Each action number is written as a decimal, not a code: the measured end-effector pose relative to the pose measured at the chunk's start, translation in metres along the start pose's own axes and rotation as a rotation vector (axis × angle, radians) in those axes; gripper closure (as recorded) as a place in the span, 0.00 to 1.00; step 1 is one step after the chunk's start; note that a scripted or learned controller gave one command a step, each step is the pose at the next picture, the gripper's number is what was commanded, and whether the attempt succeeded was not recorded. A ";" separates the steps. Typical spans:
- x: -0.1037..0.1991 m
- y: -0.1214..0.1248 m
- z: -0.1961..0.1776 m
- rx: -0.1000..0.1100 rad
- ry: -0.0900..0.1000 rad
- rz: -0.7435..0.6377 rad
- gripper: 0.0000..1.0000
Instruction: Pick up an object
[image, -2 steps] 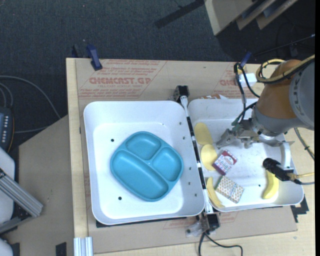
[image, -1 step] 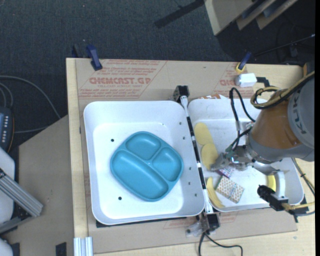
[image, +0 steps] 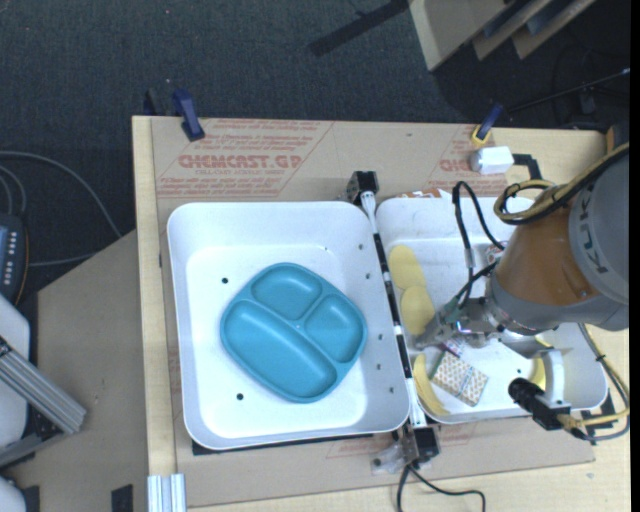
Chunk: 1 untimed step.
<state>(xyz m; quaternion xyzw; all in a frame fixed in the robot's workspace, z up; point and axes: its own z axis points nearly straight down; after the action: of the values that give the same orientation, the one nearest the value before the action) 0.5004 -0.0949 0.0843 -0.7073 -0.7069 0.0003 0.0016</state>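
The right bin (image: 430, 215) holds two pale yellow oval pieces (image: 406, 267) (image: 415, 305) along its left wall. A speckled beige block (image: 461, 380) lies near the front, and a yellow curved piece (image: 424, 394) lies by the front left corner. My gripper (image: 444, 334) is low over this bin, just right of the lower oval piece and just above the speckled block. Its tip is small and partly hidden by the wrist, and I see nothing clearly held. The grey and orange arm (image: 550, 270) covers the right half of the bin.
The left bin (image: 200, 300) bears a blue divided plate (image: 292, 330) in its middle. A dark divider rail (image: 385, 300) runs between the bins. Yellow and black cables (image: 520, 200) loop over the back of the right bin. The cardboard bench (image: 260, 160) surrounds both bins.
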 end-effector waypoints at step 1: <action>0.001 -0.022 0.000 0.000 0.000 0.000 0.00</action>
<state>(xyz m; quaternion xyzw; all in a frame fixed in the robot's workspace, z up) 0.4786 -0.0934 0.0842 -0.7074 -0.7068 0.0004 0.0016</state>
